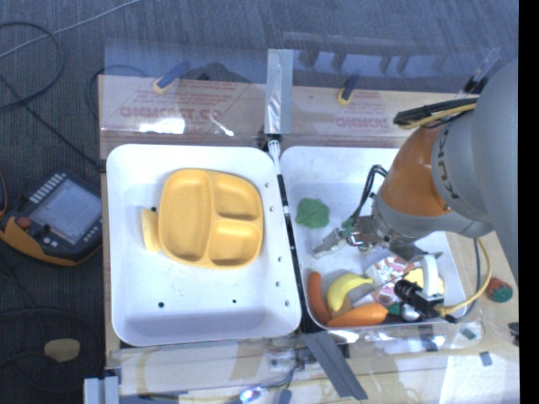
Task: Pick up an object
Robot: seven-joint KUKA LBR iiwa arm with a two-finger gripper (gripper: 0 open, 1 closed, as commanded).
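- Green piece (312, 213) is lying flat on the white floor of the right bin (337, 171), close to the bin's left wall.
- We are finding the hand (333, 241) just beside the green piece, below it and slightly to its right, with a thin strip of bare bin floor showing between the two.
- We are not managing to tell whether the hand is standing wide or narrow, because its metal tip is blurring into glare and into the wrist behind it.
- Below the hand, toward the near edge of the same bin, we are seeing a yellow fruit (347, 290), an orange carrot (358, 316) and a red sausage-shaped piece (314, 293) crowding together. The red one is lying along the left wall.
- A red-and-white packet (389, 272) is lying to the right of the yellow fruit. Robot parts are partly covering it, so we are not making out what it is.
- The arm (421, 183) is covering much of the right bin's right half, and the frame edge is cutting it off.
- The left bin (135, 301) is holding a yellow divided plate (210, 217), well apart from the hand.
- Both bins are sitting side by side on the tabletop (135, 99).
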